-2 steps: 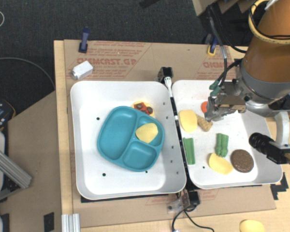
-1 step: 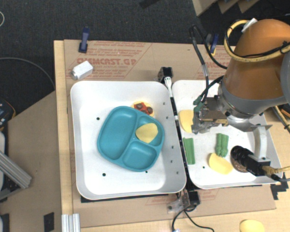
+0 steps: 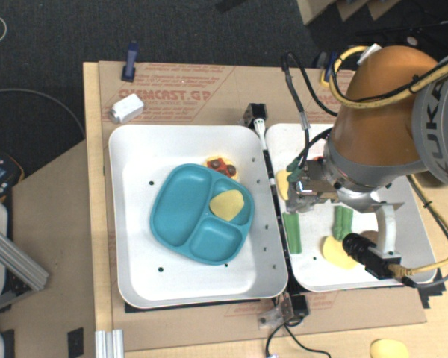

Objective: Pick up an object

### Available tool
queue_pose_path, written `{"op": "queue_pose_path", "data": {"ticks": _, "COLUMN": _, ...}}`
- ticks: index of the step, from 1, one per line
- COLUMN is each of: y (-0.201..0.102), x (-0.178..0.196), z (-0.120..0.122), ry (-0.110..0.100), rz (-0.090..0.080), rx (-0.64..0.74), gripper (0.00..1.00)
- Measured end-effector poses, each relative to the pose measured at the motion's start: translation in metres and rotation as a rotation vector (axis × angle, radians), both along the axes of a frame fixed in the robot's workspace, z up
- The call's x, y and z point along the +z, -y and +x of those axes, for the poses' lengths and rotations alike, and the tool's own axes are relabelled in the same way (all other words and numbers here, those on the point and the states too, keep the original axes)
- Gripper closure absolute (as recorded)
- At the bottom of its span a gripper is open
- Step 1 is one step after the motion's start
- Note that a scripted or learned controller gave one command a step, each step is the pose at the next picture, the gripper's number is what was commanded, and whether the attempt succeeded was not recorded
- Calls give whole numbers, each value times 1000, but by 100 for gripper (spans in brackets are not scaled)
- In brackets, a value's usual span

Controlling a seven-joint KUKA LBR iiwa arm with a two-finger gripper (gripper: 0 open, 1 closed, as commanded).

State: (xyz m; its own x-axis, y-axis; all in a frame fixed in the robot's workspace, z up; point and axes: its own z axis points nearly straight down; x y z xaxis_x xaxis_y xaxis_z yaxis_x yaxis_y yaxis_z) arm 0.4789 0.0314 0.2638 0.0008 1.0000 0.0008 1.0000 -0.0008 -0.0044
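Note:
In the left bin (image 3: 134, 259) lies a teal divided plate (image 3: 181, 215) with a pale yellow piece (image 3: 228, 204) in one compartment. A small red and black toy (image 3: 222, 166) sits just behind the plate. Over the right bin (image 3: 411, 267) hangs the arm's orange and grey wrist, hiding much of that bin. My gripper (image 3: 305, 191) is low at the bin's left side, with its fingers hidden under the wrist. Beside it lie a green stick (image 3: 292, 232), a second green piece (image 3: 343, 221), a yellow lump (image 3: 334, 252) and a yellow bit (image 3: 283, 183).
A black divider with clamps (image 3: 267, 177) runs between the bins. On the cardboard behind the left bin sit a small white block (image 3: 127, 108) and a blue clip (image 3: 130, 60). Cables loop around the arm's wrist. A yellow object (image 3: 387, 347) lies off the bench, bottom right.

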Motion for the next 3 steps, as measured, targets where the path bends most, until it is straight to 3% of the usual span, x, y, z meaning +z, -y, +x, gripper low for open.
{"op": "queue_pose_path", "data": {"ticks": 1, "y": -5, "x": -2, "z": 0, "ry": 1, "rz": 0, "rx": 1, "gripper": 100}}
{"op": "queue_pose_path", "data": {"ticks": 2, "y": -84, "x": 49, "z": 1, "ry": 10, "rz": 1, "rx": 7, "gripper": 100}}
{"op": "queue_pose_path", "data": {"ticks": 3, "y": -62, "x": 163, "z": 1, "ry": 18, "rz": 2, "rx": 1, "gripper": 100}}
